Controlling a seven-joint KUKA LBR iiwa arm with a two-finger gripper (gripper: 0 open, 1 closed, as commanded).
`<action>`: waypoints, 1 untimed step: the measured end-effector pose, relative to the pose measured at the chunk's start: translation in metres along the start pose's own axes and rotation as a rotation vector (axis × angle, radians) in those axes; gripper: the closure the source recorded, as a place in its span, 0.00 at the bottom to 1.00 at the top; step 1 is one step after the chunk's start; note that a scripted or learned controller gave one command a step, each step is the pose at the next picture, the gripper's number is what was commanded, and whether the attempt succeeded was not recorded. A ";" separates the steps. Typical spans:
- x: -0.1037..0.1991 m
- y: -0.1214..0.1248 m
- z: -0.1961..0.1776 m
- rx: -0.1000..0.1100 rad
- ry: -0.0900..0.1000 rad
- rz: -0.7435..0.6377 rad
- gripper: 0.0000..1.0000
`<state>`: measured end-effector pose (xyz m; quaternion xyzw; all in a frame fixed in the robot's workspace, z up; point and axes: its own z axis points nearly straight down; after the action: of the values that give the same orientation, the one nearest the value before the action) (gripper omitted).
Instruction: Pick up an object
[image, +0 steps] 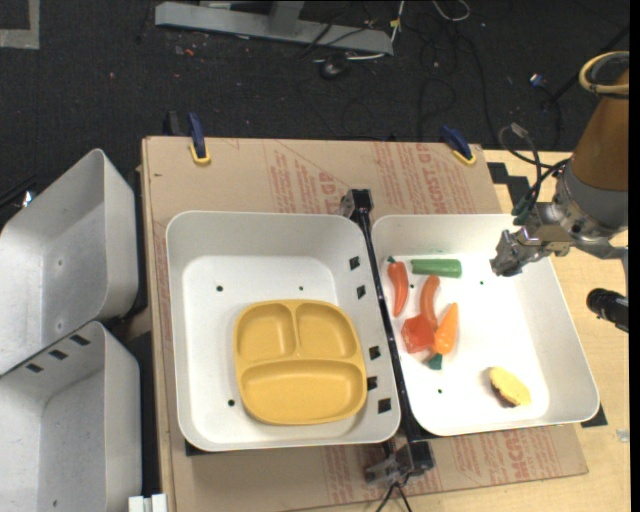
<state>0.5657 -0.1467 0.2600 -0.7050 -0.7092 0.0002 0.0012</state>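
Two shallow white bins sit side by side on a cardboard-covered tabletop, seen from above at a slant. Taking the right bin as the landmark: nearest the viewer, close to its front right corner, lies a small yellow object on the bin floor. Farther in, against the bin's left wall, is a cluster of pieces touching one another: a red pepper-like piece, an orange carrot-like piece just to its right, and a thin red piece beside the wall. Beyond that cluster, toward the bin's back edge, a short green piece lies flat. Immediately left of the right bin, the left bin holds a yellow divided tray with three compartments. At the far right of the landmark bin, the claw hangs over the back right area, well apart from the green piece and the cluster; whether it is spread or pressed together cannot be told, and nothing can be seen in it. The grey arm reaches in behind it from the right.
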 end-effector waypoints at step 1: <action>0.052 -0.015 0.016 0.001 0.001 -0.001 1.00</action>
<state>0.5508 -0.0945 0.2438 -0.7046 -0.7096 0.0003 0.0018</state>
